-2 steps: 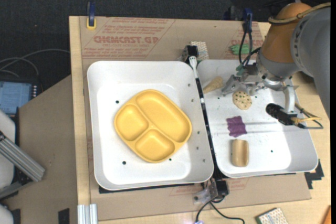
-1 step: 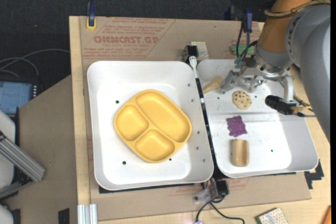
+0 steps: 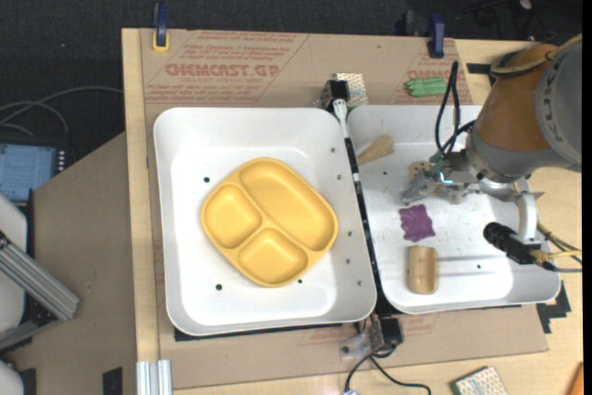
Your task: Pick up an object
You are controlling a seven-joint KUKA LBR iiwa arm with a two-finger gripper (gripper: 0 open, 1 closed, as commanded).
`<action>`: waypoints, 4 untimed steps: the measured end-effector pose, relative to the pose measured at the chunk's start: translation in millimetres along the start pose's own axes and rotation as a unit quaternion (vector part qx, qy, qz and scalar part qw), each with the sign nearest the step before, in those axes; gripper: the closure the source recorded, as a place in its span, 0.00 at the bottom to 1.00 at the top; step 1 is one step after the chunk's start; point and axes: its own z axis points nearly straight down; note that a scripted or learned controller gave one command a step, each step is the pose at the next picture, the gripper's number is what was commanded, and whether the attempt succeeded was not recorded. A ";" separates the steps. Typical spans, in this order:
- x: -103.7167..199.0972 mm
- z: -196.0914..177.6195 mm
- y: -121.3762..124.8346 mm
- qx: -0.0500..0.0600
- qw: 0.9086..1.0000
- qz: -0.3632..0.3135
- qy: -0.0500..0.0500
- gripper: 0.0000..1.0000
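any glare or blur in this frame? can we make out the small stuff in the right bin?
Camera view: even overhead light, soft shadows, mild sheen on the yellow divided plate. The left bin reads sharp. In the right bin, the purple piece and wooden cylinder are clear; the gripper is small and cluttered, hard to resolve.

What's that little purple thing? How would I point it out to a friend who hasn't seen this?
Look at the right bin, the one the arm reaches into. Near its middle, just below the gripper, lies a small, flat purple piece. A wooden cylinder lies just below it and a tan wedge sits up near the bin's top-left corner; it is the purple one.
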 end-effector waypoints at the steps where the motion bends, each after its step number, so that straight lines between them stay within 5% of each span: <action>1: -4.5 -1.4 58.9 -0.008 1.000 -0.003 -0.002 0.00; 2: -4.7 -15.6 59.8 -0.012 1.000 -0.003 -0.003 1.00; 3: -4.7 -14.8 59.4 -0.011 1.000 -0.002 -0.003 0.00; 4: 23.5 1.6 -64.9 0.002 1.000 -0.001 0.001 0.00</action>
